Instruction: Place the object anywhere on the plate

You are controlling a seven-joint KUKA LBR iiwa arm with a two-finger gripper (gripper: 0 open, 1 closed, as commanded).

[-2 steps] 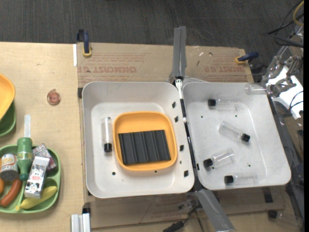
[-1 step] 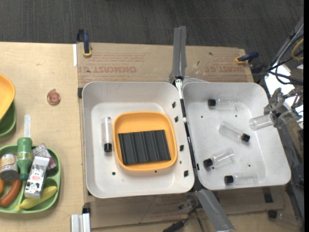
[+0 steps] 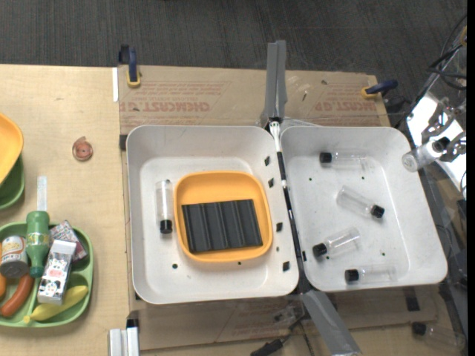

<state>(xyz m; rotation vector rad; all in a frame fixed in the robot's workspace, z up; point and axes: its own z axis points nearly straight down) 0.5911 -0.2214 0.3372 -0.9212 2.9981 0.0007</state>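
Two shallow white bins sit side by side on the tabletop. Nearest in the right bin (image 3: 415, 265) lies a clear vial with a black cap (image 3: 369, 275), and just beyond it a second one (image 3: 336, 242) tilted toward the middle. Farther back a third vial (image 3: 361, 202) lies at a slant, and a fourth (image 3: 340, 156) rests near the far wall. Over in the left bin (image 3: 145, 273), an orange plate (image 3: 223, 186) carries a dark ribbed block (image 3: 223, 225), with another capped vial (image 3: 164, 206) lying on the bin floor just beside the plate's left rim, not on it. At the far right edge the hand (image 3: 434, 145) seems to hang above the right bin's rim; it is too cluttered there to tell how its fingers stand or whether it grips anything.
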